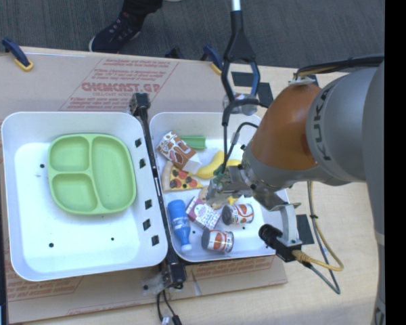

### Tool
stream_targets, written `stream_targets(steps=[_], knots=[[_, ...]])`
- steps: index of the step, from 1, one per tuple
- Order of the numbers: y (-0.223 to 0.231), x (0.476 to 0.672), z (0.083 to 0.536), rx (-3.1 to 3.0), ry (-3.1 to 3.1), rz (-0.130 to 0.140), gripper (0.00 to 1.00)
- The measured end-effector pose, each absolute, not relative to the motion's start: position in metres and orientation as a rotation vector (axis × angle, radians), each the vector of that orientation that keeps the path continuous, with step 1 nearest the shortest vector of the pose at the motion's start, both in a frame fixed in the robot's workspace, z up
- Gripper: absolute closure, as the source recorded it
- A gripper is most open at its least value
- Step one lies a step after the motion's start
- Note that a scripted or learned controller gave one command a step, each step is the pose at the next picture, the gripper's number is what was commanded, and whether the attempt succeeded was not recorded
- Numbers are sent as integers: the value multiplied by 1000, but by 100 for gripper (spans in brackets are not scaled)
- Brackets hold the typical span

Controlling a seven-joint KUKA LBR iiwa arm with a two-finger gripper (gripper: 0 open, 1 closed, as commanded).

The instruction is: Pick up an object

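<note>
The right bin [164,124] holds a pile of toy groceries: a brown-and-white snack pack [175,147], a green stick [194,142], a yellow banana [213,164], a pizza slice card [181,179], a blue bottle [179,223], a small pink-and-white carton [204,215] and two red-labelled cans [218,242] [240,214]. My gripper [218,193] reaches down into the middle of this pile, just above the carton and beside the banana. The arm's grey and orange wrist covers the bin's right half.
The left bin [13,181] holds a green three-compartment plate [92,172]. A black hinge strip [149,175] runs between the bins. Cables and a black connector [279,241] hang by the right bin's front corner. Cardboard [115,80] lies under both bins.
</note>
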State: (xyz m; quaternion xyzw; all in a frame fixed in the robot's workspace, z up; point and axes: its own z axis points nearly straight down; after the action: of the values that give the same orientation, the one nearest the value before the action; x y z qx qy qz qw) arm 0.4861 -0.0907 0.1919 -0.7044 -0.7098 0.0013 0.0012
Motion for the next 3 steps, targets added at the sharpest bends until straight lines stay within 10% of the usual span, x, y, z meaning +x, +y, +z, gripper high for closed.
stream_targets(steps=[1, 2, 3], knots=[[-106, 544, 320, -2218, -2230, -1, 100], [-137, 571, 183, -2212, -2223, 7, 100], [-181, 544, 202, -2215, -2224, 3, 100]])
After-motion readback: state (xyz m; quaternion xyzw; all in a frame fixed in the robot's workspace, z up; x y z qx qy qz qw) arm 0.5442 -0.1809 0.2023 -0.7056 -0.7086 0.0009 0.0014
